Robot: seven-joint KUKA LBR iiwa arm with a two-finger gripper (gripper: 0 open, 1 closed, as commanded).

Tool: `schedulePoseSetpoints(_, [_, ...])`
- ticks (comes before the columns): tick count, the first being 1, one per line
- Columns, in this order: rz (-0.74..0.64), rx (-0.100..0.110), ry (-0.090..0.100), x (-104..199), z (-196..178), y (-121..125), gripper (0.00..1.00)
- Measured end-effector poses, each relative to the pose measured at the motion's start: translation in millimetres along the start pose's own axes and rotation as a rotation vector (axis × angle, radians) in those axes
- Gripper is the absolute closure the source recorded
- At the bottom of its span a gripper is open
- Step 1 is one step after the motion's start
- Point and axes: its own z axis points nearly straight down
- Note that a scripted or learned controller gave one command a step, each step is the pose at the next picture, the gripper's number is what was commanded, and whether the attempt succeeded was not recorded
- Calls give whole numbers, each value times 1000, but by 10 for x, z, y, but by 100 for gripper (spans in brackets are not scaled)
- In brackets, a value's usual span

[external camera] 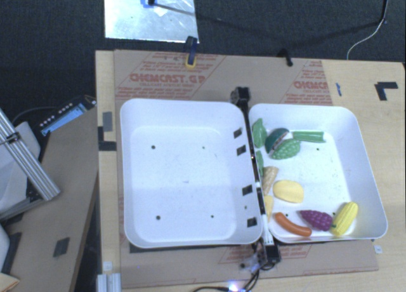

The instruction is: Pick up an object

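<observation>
Toys (288, 190) in rt bin (355, 157)

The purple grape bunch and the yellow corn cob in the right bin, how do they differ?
The purple plastic grape bunch is dark and knobbly; the yellow plastic corn cob is bright and smoother in outline. The grape bunch lies nearly level across the view, while the corn cob lies steeply slanted against the right white bin near its front corner. Both are toy foods, lying close together.
</observation>
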Motion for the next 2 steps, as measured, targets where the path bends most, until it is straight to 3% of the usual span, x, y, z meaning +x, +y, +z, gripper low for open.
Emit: schedulePoseSetpoints(2, [0, 0, 0, 62, 0, 0, 100])
